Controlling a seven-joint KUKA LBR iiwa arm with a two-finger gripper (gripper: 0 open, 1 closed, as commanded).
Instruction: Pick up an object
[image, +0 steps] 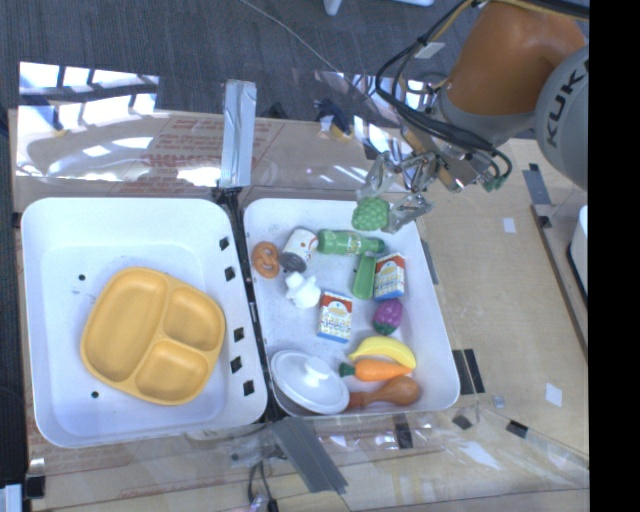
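Tool (392, 212) gripping green toy (370, 214), bottle (350, 242) just below

— What can we read here?
— We make out "KU" in dark letters on the grey arm (562, 95). The red print on the cardboard sheet (185, 150) is too faint for us, and the small cartons' (335, 316) labels too.
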